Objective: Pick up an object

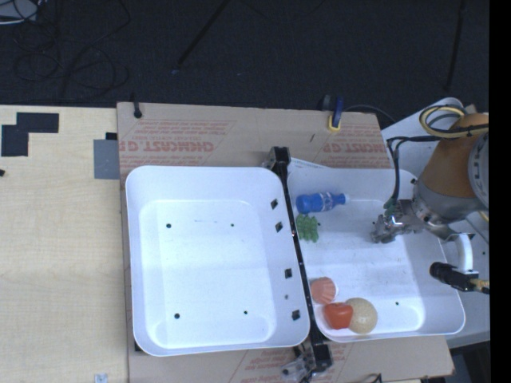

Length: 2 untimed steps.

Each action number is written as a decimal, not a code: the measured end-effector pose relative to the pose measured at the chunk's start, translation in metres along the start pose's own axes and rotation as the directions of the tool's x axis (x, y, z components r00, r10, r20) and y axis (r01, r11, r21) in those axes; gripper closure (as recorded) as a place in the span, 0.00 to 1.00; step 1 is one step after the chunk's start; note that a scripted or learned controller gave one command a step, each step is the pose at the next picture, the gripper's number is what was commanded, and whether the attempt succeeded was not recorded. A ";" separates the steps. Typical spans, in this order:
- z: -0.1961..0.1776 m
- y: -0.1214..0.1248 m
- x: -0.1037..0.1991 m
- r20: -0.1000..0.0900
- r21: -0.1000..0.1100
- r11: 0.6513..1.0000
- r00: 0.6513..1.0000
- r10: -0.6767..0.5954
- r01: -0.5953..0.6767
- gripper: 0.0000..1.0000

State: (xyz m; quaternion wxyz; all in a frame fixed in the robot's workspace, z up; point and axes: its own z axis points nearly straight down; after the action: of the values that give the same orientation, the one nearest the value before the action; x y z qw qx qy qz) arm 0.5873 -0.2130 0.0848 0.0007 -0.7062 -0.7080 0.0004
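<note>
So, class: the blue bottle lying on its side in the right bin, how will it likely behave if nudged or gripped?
The blue bottle lies on its side, so a nudge would probably roll it across the right bin. It looks small and plastic, so likely light and stiff. Its rounded, smooth body may slip from the gripper.

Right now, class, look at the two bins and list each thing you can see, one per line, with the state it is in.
blue bottle: lying on its side in the right bin.
green toy: resting below the bottle, beside the divider.
pink piece, red piece, cream ball: clustered in the near corner.
pincer: low over the right bin, nothing seen between its fingers.
left bin: flat on the bench.
</note>
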 end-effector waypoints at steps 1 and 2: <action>-0.003 -0.001 0.000 0.000 0.000 1.000 1.000 0.003 -0.003 0.00; -0.126 0.050 -0.001 0.004 -0.013 1.000 1.000 0.000 0.000 0.00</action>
State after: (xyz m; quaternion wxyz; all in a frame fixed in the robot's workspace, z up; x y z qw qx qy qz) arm 0.6371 -0.2138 0.2106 -0.0055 -0.7060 -0.7082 -0.0027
